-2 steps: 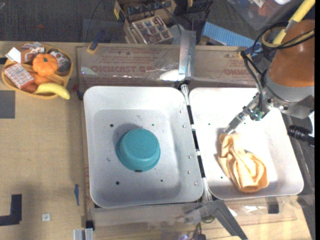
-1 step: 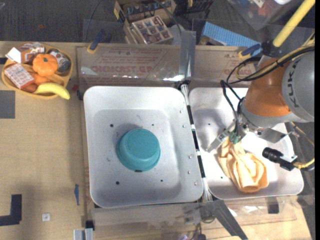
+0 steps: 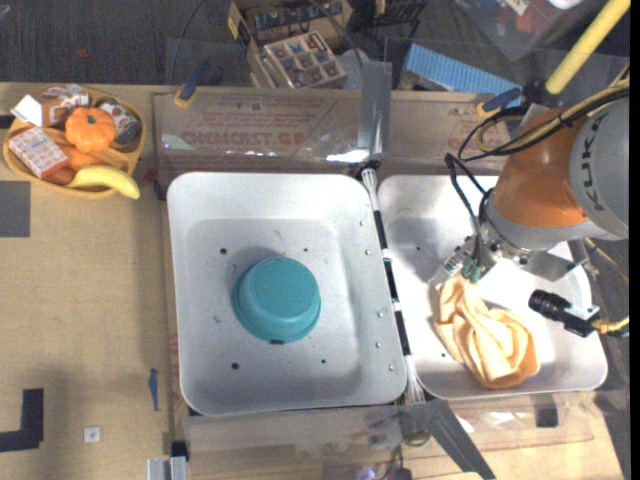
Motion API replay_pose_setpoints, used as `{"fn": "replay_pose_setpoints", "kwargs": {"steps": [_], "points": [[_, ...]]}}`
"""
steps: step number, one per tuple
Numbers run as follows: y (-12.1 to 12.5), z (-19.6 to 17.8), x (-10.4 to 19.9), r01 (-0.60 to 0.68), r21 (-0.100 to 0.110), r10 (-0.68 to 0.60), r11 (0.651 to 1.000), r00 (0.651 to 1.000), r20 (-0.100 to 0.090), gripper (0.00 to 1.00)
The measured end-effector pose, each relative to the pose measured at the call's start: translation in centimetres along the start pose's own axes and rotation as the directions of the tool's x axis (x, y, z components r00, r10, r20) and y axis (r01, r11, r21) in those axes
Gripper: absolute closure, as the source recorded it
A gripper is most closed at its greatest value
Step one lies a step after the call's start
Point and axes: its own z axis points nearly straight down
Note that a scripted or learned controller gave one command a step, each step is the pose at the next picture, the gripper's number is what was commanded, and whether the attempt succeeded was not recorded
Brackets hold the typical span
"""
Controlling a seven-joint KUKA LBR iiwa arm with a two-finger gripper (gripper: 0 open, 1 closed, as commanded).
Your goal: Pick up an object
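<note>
Where claw hangs, yellow cloth lies just below; claw state unclear.

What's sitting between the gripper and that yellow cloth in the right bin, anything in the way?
Nothing visible does. The gripper is low in the right bin, right at the upper left edge of the yellow cloth, with only bare bin floor around that spot. The teal bowl lies apart in the left bin.
</note>
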Motion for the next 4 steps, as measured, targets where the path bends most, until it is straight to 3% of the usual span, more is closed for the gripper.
{"fn": "replay_pose_setpoints", "kwargs": {"steps": [1,2,3,4], "points": [[0.0,0.0,0.0,0.0,0.0,0.0,1.0,1.0,0.0,0.0],[0.0,-1.1,-0.2,-0.003,-0.004,0.003,1.0,1.0,0.004,1.0],[0.0,-1.1,-0.2,-0.003,-0.004,0.003,1.0,1.0,0.004,0.0],[-1.3,-5.9,-3.8,0.104,0.009,-0.104,0.995,0.995,-0.008,0.0]]}}
